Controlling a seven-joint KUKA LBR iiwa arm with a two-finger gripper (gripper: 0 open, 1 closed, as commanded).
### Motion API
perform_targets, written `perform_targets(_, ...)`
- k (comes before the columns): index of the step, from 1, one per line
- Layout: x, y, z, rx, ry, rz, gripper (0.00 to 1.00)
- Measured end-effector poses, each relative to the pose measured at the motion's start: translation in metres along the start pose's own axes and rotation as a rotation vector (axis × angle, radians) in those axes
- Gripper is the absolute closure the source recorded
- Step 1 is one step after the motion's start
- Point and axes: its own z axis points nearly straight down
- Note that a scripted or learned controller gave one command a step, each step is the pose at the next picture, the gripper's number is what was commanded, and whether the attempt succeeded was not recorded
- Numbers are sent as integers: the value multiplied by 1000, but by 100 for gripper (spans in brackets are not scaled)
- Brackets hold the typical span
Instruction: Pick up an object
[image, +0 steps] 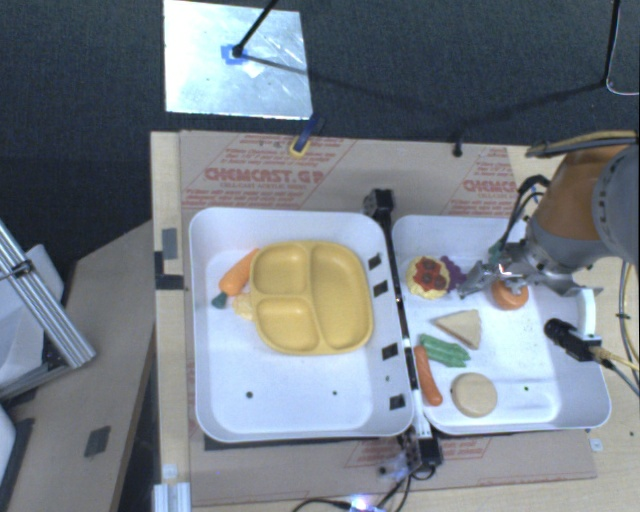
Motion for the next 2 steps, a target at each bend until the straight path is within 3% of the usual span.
perform_targets(1, 0, 1, -11, -3, 0, -1, 100)
perform_targets(2, 1, 5, -76, -5, -2, -1, 100)
